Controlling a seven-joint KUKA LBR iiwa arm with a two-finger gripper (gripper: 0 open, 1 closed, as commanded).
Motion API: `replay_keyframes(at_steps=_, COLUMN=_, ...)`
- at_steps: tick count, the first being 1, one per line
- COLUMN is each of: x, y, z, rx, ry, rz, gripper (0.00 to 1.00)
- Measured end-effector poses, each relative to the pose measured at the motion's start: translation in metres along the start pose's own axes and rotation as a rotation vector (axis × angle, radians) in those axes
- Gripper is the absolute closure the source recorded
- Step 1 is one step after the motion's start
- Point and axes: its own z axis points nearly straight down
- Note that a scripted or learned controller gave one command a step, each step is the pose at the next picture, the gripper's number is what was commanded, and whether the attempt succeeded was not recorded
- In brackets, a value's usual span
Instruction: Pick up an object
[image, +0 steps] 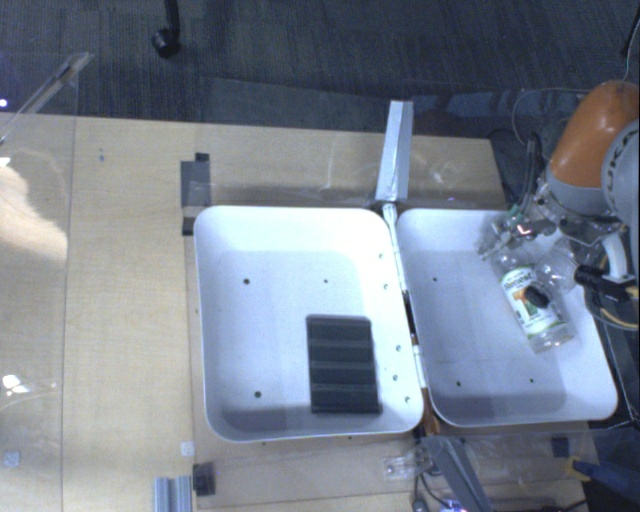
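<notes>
The left bin (215, 330) holds a black ribbed block (342, 365) at its near side. The right bin (460, 395) holds a clear bottle (533, 308) toward its right. Just beyond the bottle hangs the gripper (520, 230); whether it is wide or narrow, I cannot tell.

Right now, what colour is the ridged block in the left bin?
Black, the ridged block shows best in the camera view.
</notes>
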Motion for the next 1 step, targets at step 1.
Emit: replay_keyframes(at_steps=1, x=0.0694, y=0.0206, z=-0.0605, rx=-0.002, ry=-0.002, rz=-0.138, gripper=1.0)
